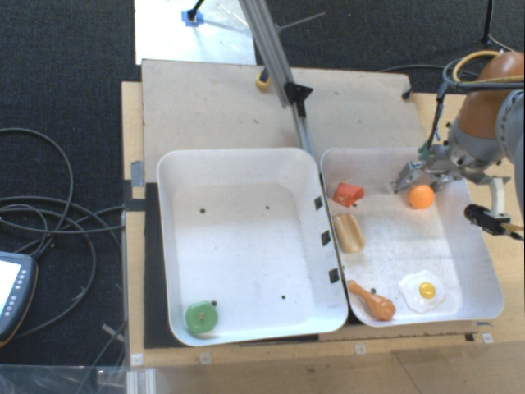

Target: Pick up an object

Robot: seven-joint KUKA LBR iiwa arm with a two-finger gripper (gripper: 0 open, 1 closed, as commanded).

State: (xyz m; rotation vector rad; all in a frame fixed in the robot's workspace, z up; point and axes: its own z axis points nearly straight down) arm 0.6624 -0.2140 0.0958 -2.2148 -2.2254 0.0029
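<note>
The pincer (414,179) hangs over the right bin (484,302), its spread impossible to tell; the orange ball (421,197) lies just below, touching or nearly.

Left bin (246,171) mostly open floor; green disc (201,317) in near corner

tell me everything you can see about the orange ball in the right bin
The orange ball is small, round and smooth, plain bright orange with no markings, likely plastic. It sits on the floor of the right bin, in its far half, toward the right wall. The gripper is right at its far side, seeming to touch or nearly touch it. No other item in the bin touches it.
</note>
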